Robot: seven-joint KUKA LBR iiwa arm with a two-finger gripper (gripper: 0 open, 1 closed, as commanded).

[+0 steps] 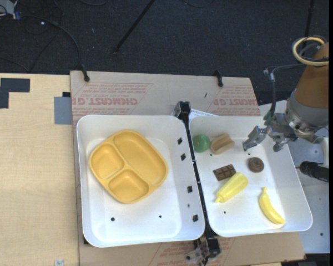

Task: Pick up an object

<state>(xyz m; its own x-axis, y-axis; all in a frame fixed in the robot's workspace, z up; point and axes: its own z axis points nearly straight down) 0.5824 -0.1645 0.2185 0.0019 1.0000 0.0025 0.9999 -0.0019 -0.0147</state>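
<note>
Dark floor with loose cables runs behind the bench; cardboard backing sits under two white bins.

Camera view, left bin (94, 215): one yellow divided tray (127, 165), nothing else loose in it.

Camera view, right bin (299, 215): six small items. Green ball (201, 143) and tan bread roll (222, 143) lie touching near the divider. Chocolate bar (224, 172) sits just above the yellow corn piece (231, 187), nearly touching it. Brown round piece (256, 164) lies alone near the bin's middle right. Banana (271, 206) is toward the near right corner, apart from the rest.

Gripper (266, 139) hangs over the upper right part of this bin, fingers spread wide, nothing between them. It is above bare white floor, between the bread roll and the brown round piece.

Risks, as judged:
- Straight descent from here likely closes on bare bin floor.
- Brown round piece is low and flat; fingers may slide over it or push it aside.
- Going for the roll could knock the ball, which would roll off.
- Chocolate bar and corn are close enough that one finger may land on the wrong item.
</note>
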